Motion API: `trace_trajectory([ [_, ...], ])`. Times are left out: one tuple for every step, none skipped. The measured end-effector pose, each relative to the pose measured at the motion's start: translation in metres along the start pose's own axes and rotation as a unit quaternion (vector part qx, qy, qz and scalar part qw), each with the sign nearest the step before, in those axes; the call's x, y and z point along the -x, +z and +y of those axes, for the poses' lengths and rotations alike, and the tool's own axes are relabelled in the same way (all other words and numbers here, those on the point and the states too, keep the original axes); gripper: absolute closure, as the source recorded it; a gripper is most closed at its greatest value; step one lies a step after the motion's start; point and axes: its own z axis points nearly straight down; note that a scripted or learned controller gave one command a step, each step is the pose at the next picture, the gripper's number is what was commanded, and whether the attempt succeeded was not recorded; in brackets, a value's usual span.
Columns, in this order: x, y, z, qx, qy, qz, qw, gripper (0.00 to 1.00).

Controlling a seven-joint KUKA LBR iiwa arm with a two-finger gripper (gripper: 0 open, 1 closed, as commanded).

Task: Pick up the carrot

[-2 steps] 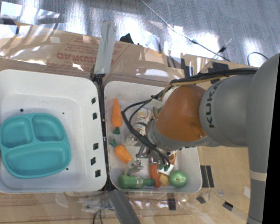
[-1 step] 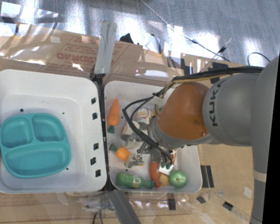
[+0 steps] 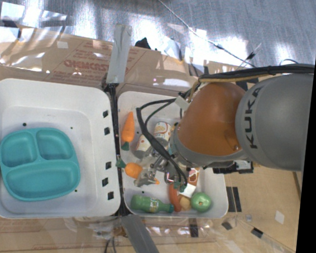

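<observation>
The arm's orange band (image 3: 211,123) hides much of the right bin (image 3: 217,199). The tool (image 3: 152,173) hovers beside the carrot (image 3: 129,127); its state cannot be told. Crowding risks grabbing the bottle (image 3: 151,205) instead.

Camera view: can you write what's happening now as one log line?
arm: over right white bin | tool: low among items | orange tapered carrot: lying in bin, apart from tool

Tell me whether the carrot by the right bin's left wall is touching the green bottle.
Apart. The camera view shows bare white bin floor between the carrot and the green bottle.
</observation>
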Motion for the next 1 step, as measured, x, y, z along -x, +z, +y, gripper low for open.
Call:
trace_trajectory([
  [0.0487, -0.0623, 0.0556, 0.0, 0.022, -0.001, 0.9998, 1.0],
])
